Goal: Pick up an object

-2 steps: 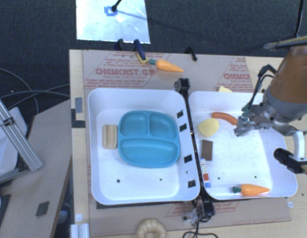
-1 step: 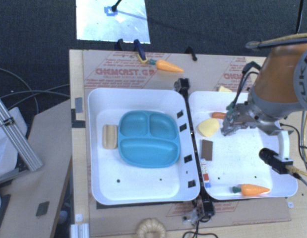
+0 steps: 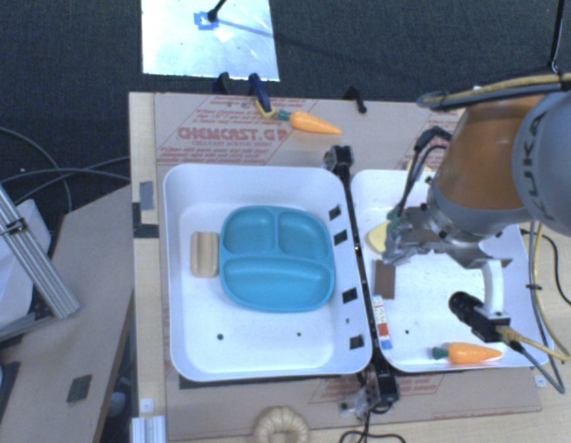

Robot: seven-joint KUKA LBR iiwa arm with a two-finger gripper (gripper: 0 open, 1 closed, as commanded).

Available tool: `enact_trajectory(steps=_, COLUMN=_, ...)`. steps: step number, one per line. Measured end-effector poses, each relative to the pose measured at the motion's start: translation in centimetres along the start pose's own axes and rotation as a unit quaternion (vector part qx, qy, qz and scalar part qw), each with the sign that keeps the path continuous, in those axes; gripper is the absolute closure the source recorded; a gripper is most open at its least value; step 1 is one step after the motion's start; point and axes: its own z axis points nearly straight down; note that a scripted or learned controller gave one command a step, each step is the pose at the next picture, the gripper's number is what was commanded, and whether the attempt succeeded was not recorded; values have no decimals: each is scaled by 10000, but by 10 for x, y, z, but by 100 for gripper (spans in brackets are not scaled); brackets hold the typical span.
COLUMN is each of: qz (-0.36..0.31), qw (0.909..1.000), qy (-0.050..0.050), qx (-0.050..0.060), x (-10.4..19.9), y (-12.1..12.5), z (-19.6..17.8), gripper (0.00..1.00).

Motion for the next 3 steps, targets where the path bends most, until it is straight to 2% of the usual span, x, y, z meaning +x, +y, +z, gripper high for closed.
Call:
enact_trajectory(steps=1, qz=18, qw=10000, qy=-11, qx=-2, x=5, y=9, z=11, gripper=100)
enact_trajectory(steps=2, qz=15, qw=10000, qy=-8, qx=-14, x=12, y=10, z=-9, gripper=100)
enact_trajectory(steps=3, qz=37, qw=10000, qy=-8, qx=-8, x=9, y=8, z=-9, gripper=100)
